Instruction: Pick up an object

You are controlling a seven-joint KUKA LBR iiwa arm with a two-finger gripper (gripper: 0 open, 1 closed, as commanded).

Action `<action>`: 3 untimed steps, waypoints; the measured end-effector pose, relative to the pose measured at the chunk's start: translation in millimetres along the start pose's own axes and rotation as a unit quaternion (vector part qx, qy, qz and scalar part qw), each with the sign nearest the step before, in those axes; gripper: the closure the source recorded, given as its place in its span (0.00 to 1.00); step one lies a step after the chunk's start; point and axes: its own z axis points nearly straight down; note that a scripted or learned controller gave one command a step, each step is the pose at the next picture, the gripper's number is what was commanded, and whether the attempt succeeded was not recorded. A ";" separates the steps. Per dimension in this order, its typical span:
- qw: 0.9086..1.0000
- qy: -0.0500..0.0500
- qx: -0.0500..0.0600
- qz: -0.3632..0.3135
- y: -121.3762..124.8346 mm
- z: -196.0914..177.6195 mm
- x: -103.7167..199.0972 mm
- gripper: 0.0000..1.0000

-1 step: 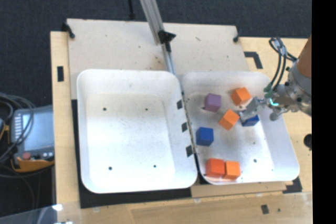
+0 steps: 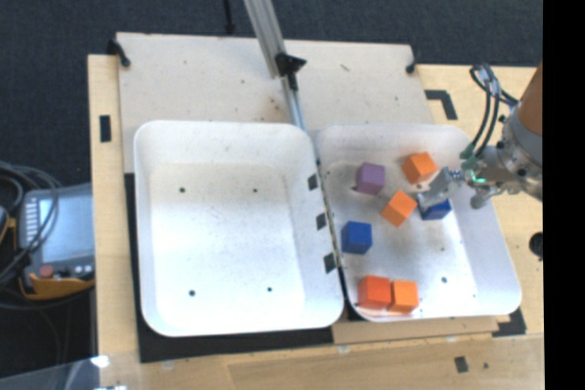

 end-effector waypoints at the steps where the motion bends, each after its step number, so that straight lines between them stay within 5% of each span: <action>1: 1.000 0.000 0.003 0.002 9.0 50.3 3.1 0.00; 3: 1.000 0.000 0.004 0.001 -4.1 167.3 0.3 0.00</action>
